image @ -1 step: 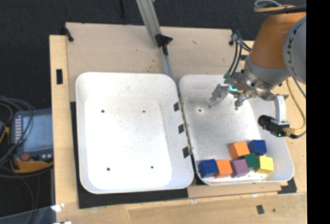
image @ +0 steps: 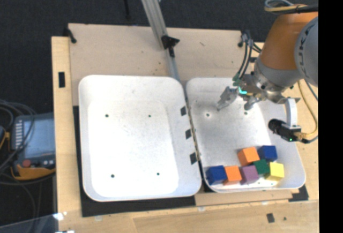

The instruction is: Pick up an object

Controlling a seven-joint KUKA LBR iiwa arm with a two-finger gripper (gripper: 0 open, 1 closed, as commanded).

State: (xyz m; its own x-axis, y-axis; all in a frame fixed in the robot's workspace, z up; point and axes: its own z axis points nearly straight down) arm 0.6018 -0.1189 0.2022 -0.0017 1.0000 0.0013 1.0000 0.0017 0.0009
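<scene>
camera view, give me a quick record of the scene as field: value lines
gripper: fingers spread, nothing between them, over the upper part of the right bin
right bin: holds seven blocks along its near edge
blocks: blue, orange, purple, green, yellow, orange, blue
left bin: white, beside the right bin
gap to blocks: gripper well apart from the cluster

One fixed camera looks down aslant on both bins (image: 134, 135).
</scene>
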